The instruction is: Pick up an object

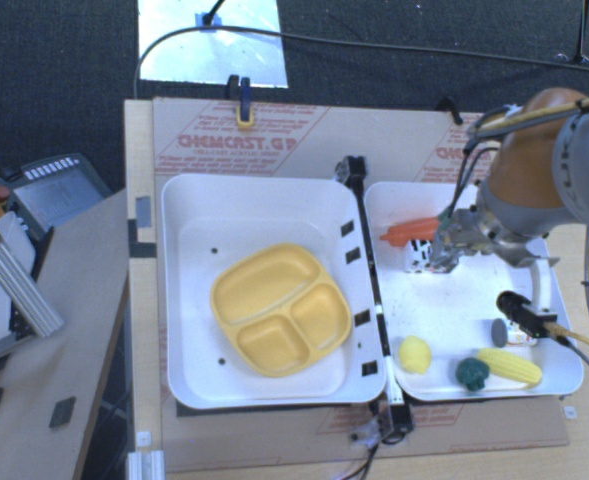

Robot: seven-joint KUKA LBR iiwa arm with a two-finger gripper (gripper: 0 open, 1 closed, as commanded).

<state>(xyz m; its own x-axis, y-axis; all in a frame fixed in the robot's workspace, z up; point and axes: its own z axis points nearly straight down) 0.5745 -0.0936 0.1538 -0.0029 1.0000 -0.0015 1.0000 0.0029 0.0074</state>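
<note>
Orange carrot (411,232) lies at eleven o'clock in the right bin (446,308), with the gripper (438,256) at the carrot's four o'clock. Whether the claw is released or clenched cannot be told. Closing off-centre would probably roll the carrot away.

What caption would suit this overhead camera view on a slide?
Robot hand over right bin beside carrot; yellow tray lies in left bin.

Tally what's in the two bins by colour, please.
Yellow: 3 (divided tray, lemon, corn cob)
Orange: 1 (carrot)
Green: 1 (broccoli)
White and black: 1 (small item beside the carrot)
Total: 6; a small grey bit near the corn cob is too unclear to count.
</note>
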